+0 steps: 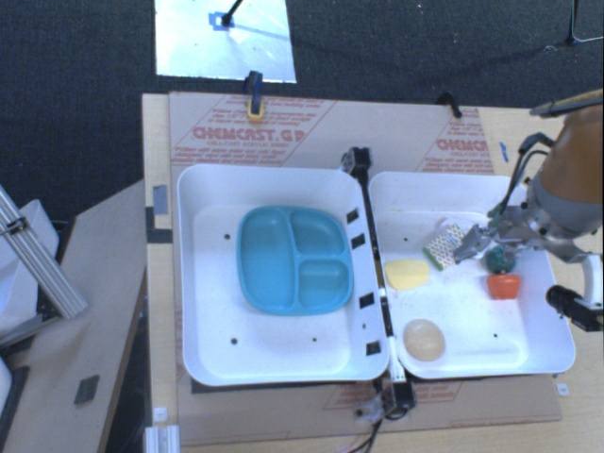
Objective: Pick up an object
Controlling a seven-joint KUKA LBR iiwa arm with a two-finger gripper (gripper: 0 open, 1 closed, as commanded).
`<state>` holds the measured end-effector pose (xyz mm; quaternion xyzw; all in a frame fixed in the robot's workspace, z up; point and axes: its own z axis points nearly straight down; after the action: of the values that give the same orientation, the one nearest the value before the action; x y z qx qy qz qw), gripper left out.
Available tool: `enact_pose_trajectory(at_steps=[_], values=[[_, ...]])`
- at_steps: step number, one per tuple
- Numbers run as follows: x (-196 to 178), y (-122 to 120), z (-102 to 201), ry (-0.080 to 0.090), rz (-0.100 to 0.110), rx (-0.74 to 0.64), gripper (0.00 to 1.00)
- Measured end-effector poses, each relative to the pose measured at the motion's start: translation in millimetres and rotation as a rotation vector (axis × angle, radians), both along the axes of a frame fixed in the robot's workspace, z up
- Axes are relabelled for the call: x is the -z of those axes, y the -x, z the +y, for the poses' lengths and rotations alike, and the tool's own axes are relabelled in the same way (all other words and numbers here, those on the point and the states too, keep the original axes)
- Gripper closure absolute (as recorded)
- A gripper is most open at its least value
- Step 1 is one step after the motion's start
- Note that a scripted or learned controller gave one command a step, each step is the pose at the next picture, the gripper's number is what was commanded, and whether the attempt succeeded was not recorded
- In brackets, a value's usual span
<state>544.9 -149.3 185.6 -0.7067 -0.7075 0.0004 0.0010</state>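
Objects are seen in the right bin (538, 352), four in all. The gripper (475, 243) is reached in from the right and is placed low over the upper middle of this bin. Whether the jaws are spread or pressed together cannot be told, because they are blurred against the white floor. A small checkered pad (442, 246), flat and square with a green and white pattern, is found just beside the gripper tip, on its left; contact cannot be judged. An orange and green toy (502, 279), shaped like a small vegetable with a dark green top, is placed just below the gripper body. A pale yellow piece (407, 274), smooth and rounded, lies near the divider, apart from the gripper. A beige round object (424, 339), dome-like and matte, is set lower, well apart from the gripper.

In the left bin (203, 253) a blue plastic tray (293, 259) with three compartments is laid flat. Both bins are carried by a worktop (283, 132) covered with brown printed paper.
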Motion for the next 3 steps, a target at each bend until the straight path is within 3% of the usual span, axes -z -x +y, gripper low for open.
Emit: enact_pose_trajectory(at_steps=[1,2,3], values=[[61,3,-5,0.000,0.001,0.001,0.00],[47,2,-5,0.002,-0.005,0.000,1.00],[-6,6,-14,0.003,-0.009,0.002,1.00]])
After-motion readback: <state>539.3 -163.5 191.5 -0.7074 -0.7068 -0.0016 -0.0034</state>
